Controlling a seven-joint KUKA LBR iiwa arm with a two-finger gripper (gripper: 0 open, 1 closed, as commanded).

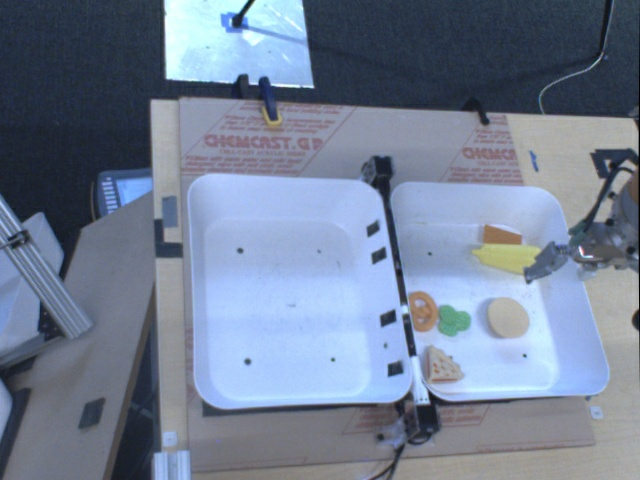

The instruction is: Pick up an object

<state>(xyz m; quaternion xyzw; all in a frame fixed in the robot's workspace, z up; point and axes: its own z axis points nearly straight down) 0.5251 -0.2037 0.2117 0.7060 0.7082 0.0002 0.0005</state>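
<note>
The right bin (470, 196) holds several small items. A yellow banana (505, 258) lies beside an orange block (502, 234) toward the back. Nearer the front are an orange pretzel (423, 310), a green piece (454, 320), a round tan biscuit (508, 318) and a tan wedge (443, 365). My gripper (543, 265) reaches in from the right, low over the bin's right side, its tip just beside the banana's right end. Nothing can be seen held in it.
The left bin (290, 186) sits beside the right one, with black clips along the shared rim (390, 268). A cardboard sheet (300, 138) lies under both bins. A shiny metal plate (238, 28) lies on the dark floor behind.
</note>
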